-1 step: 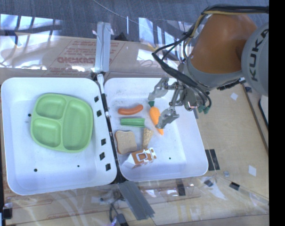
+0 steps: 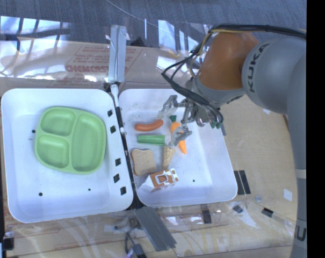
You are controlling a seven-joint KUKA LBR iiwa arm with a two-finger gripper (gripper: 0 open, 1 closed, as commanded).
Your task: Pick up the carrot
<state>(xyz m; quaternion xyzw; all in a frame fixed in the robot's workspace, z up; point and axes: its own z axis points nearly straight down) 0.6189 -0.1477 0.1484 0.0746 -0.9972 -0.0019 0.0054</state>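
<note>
- Camera view: gripper [image 2: 179,123] sits in the right bin [image 2: 216,165], centre-right of frame, right over the carrot [image 2: 179,140].
- Carrot is small, orange with a green top near the fingers; it lies just right of the green bean pod [image 2: 151,139] and below the sausage [image 2: 149,126].
- Claw state: can't tell. The metal linkage clutters that spot, and I can't see whether the carrot is between the fingers.
- To do it well: straddle the carrot across its narrow width, not lengthwise, and keep the tips off the bean pod.
- Risk: the cone [image 2: 167,156] and bread slice [image 2: 143,162] sit close below, so lift straight up.
- Green divided plate [image 2: 71,138] in the left bin [image 2: 12,160] is irrelevant.
</note>
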